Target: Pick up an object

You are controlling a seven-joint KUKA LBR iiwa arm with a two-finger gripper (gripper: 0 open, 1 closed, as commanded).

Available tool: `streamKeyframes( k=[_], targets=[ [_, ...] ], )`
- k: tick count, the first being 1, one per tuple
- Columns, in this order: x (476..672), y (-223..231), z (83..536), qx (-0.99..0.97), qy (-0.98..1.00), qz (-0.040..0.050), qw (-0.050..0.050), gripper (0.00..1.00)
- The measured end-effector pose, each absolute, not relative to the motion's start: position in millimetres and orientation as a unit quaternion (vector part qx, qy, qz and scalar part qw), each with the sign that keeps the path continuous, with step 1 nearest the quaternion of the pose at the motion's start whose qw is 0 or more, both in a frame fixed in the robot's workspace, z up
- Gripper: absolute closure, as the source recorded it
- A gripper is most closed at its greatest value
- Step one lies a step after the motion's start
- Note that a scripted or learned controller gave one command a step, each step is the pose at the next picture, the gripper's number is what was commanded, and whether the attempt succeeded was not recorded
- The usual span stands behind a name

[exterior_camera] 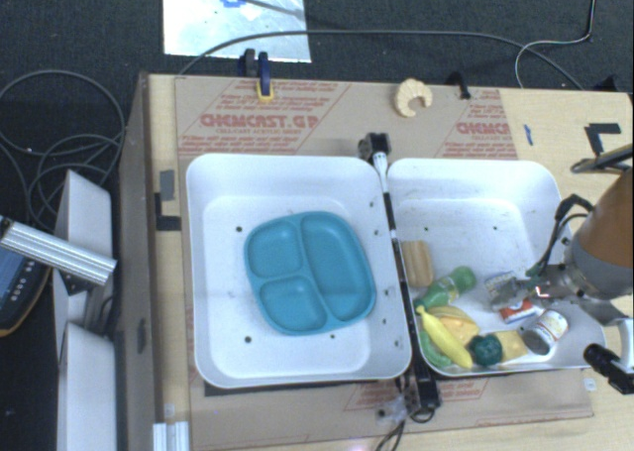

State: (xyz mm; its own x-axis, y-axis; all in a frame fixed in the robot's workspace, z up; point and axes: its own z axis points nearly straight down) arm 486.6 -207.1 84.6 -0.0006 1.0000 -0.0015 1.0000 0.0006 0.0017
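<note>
The worktop (297, 112) carries two white bins side by side, and the right bin (466, 191) serves as the landmark here. The left bin (213, 241) sits just beside it, their rims touching along a shared edge, and holds a blue tray (309, 271) with three compartments lying flat near its middle.

All the loose things lie in the right bin's near part. A tan block (417, 263) rests against its left wall. Just to the right of the block lies a green bottle (451, 285), tilted. Below the bottle, in the bin's near left corner, lies a banana (443, 332), and a dark green ball (485, 349) is touching the banana's right end. A pale yellow piece (508, 343) lies just beside the ball. A small can (544, 331) lies on its side near the bin's near right corner, with a red and white packet (517, 311) just above it.

The arm (604, 251) reaches over the bin's right wall, and the hand (507, 289) hangs low over the bin's near right part, just above the packet and the can. Whether its fingers are apart or together, I cannot tell; nothing is seen between them.

Beyond the bin's far wall, a beige croissant-like thing (413, 96) lies on the worktop.
</note>
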Motion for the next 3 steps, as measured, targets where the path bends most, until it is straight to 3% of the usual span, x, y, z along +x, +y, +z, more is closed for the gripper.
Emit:
streamKeyframes(
  k=[1, 2, 3],
  targets=[
    [486.8, -201.8, 84.3, 0.706, 0.708, 0.0004, 0.001, 0.00],
    [487.8, -201.8, 95.0, 0.706, 0.708, 0.0013, 0.002, 1.00],
    [521.9, -206.5, 118.0, 0.706, 0.708, 0.0005, 0.001, 1.00]
  ],
)
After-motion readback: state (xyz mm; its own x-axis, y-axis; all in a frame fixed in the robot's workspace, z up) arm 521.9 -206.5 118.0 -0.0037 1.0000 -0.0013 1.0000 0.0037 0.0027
